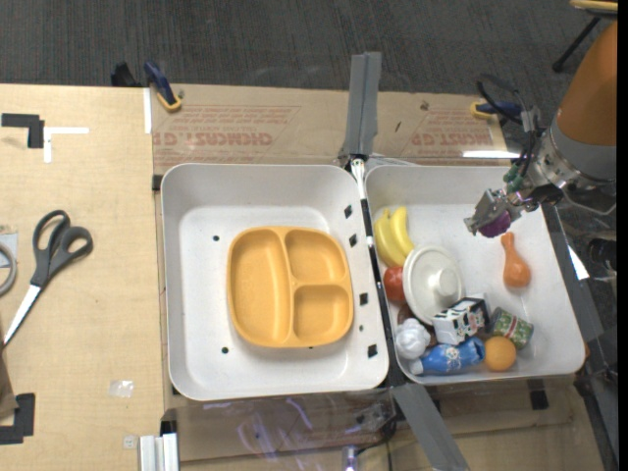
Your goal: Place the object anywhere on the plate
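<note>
Purple object (498, 222) is pinched in my gripper (489, 216), jaws clamped on it, up over the back of the right bin (564, 356). Below me that bin's packed: bananas (392, 235), white bowl (434, 281), an orange gourd-looking thing (515, 263), a little orange ball (499, 353), blue bottle (449, 358), a green packet (512, 327). Left bin (186, 292) just has the yellow plate (290, 287), three compartments, with bare white floor all around it out to the walls.

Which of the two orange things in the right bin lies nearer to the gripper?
The pear-shaped orange piece, just below the gripper. The round orange ball sits farther off, at the bin's front edge.
</note>
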{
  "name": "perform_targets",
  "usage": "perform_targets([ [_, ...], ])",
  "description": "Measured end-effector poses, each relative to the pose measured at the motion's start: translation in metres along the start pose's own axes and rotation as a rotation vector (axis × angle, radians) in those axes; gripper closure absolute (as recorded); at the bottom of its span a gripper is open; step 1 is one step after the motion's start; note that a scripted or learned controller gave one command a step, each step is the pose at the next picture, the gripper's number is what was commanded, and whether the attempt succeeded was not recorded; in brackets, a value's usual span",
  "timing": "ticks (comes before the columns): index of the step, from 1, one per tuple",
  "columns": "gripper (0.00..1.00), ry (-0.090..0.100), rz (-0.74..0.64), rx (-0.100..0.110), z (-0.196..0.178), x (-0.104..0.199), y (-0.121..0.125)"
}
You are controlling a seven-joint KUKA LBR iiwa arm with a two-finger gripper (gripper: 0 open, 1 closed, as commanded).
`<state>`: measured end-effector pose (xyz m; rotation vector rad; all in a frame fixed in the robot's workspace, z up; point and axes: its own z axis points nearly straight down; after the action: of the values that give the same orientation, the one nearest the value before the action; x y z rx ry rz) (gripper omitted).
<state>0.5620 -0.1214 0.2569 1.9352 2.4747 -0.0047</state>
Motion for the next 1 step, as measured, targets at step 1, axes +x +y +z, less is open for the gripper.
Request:
perform_targets([
  [1,1.00,0.001,-0.042,0.000,0.0296,0.0700,0.0076],
])
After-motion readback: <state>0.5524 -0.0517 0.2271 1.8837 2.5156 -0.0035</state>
